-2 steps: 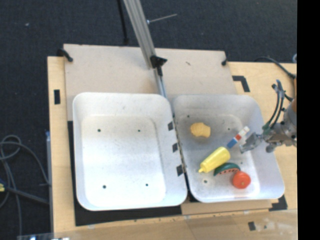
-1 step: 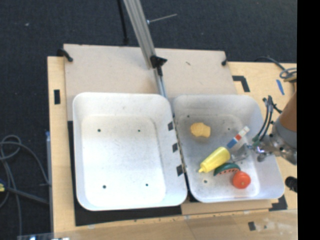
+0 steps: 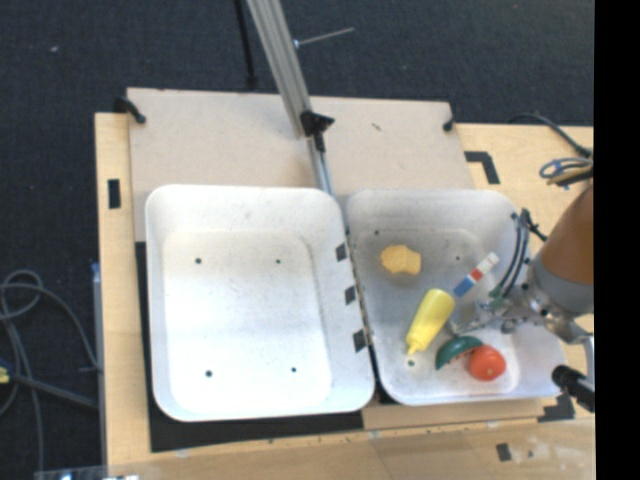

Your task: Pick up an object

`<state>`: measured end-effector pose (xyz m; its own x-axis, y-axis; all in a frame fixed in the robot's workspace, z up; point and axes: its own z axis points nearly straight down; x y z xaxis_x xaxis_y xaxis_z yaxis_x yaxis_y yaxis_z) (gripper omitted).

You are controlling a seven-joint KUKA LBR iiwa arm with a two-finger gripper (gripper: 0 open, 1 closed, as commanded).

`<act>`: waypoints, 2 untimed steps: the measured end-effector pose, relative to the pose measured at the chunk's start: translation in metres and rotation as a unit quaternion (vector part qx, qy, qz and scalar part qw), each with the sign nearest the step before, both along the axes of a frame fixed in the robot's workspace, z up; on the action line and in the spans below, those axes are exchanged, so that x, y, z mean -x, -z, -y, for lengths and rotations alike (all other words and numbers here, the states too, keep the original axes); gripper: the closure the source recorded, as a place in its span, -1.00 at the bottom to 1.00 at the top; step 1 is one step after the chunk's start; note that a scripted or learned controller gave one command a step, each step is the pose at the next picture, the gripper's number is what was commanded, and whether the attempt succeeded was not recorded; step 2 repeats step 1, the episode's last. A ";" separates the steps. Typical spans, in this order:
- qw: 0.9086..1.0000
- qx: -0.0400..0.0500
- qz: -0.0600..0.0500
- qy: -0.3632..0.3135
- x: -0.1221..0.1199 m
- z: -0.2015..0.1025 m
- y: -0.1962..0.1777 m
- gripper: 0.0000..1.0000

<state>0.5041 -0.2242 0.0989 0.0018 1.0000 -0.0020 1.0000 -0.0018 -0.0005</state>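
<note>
One yellow bottle point(image 3: 430, 319) lies just left of the jaws point(image 3: 492, 313); their state I cannot tell.

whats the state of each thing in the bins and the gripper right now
yellow bottle: lying on its side in the right bin, cap toward the near edge
red ball: resting on the bin floor, free
green piece: lying beside the red ball
yellow lump: lying alone
gripper: low in the right bin
left bin: flat on the bench

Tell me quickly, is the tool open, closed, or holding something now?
Tool: cannot be told; it sits low in the right white bin, beside the yellow plastic bottle.
</note>
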 end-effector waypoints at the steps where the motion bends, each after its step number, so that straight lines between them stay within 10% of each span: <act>1: 1.000 0.001 0.004 0.003 -0.002 0.001 -0.014 1.00; 2: 1.000 0.001 0.004 0.003 -0.002 0.001 -0.014 1.00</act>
